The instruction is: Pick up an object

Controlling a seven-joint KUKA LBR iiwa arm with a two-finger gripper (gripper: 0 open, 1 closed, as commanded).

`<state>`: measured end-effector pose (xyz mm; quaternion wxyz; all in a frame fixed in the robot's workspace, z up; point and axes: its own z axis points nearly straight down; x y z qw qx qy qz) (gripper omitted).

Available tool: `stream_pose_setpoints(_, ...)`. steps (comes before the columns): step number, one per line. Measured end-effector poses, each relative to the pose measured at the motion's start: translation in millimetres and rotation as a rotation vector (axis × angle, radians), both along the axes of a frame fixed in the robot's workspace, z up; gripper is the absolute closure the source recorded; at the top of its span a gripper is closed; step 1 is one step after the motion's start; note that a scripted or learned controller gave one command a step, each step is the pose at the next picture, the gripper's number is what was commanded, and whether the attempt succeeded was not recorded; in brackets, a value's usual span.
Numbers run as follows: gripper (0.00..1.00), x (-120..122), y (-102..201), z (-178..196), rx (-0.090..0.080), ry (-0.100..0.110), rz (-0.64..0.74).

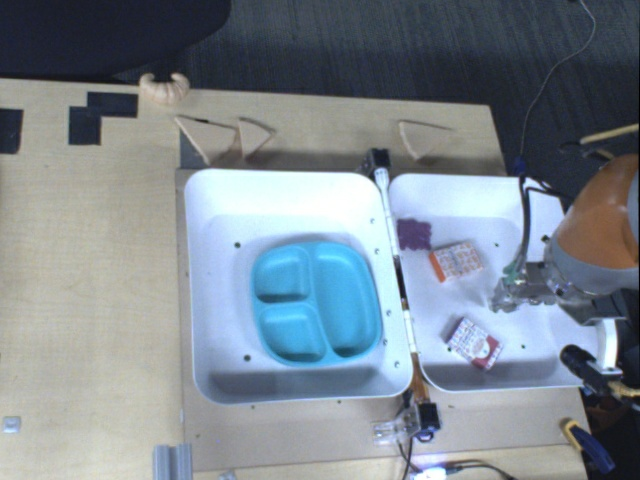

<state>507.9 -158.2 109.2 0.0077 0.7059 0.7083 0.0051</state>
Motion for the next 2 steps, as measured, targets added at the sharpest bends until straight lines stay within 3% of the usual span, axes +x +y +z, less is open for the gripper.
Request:
stream_pose_setpoints(1,0.0,-0.1,0.0,-0.1,0.0,0.0,0.0)
stream_pose_setpoints(2,0.0,-18.5,51.0,-21.9,0.0,0.008,-0.001)
